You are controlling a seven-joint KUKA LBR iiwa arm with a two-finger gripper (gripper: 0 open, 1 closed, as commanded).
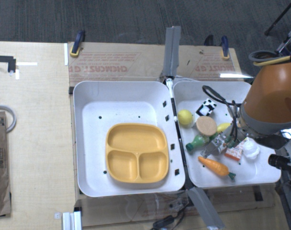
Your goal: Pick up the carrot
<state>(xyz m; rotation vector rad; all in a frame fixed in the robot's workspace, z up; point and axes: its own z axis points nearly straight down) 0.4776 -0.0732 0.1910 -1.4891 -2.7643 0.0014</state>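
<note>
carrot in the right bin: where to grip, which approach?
Probably grip the carrot mid-body, from above, fingers across its width. It lies flat, orange end up-left, green end down-right toward the bin's near rim. The gripper sits just above it among clutter.

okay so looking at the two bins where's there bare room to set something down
Bare floor rings the yellow divided plate in the left bin, widest along its far wall. The right bin is crowded: lemon, carrot, green bottle and gripper cluster mid-bin.
</note>
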